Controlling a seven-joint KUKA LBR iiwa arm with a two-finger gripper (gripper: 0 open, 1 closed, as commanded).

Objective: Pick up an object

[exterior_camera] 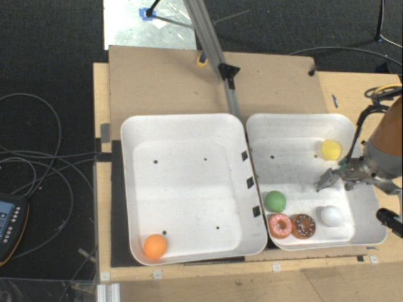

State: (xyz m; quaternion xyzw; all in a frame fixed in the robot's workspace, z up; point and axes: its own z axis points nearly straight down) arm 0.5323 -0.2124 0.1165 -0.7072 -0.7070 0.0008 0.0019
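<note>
Starting at the near edge, an orange ball (155, 246) sits in the near-left corner of the left bin (182, 128). Over in the right bin (296, 126), a pink-frosted donut (280, 225), a chocolate donut (303, 226) and a white ball (330, 216) line up along the near wall, the two donuts touching. A green ball (274, 201) rests just beyond the pink donut, close to the bin's left wall. Further back, the gripper (329, 180) reaches in from the right above the bin floor, fingers apart, nothing between them. A yellow ball (331, 149) lies just beyond it, near the far-right corner. Behind both bins, the desk (164, 80) shows bare brown board, crossed by a slanting grey pole (208, 27).
</note>
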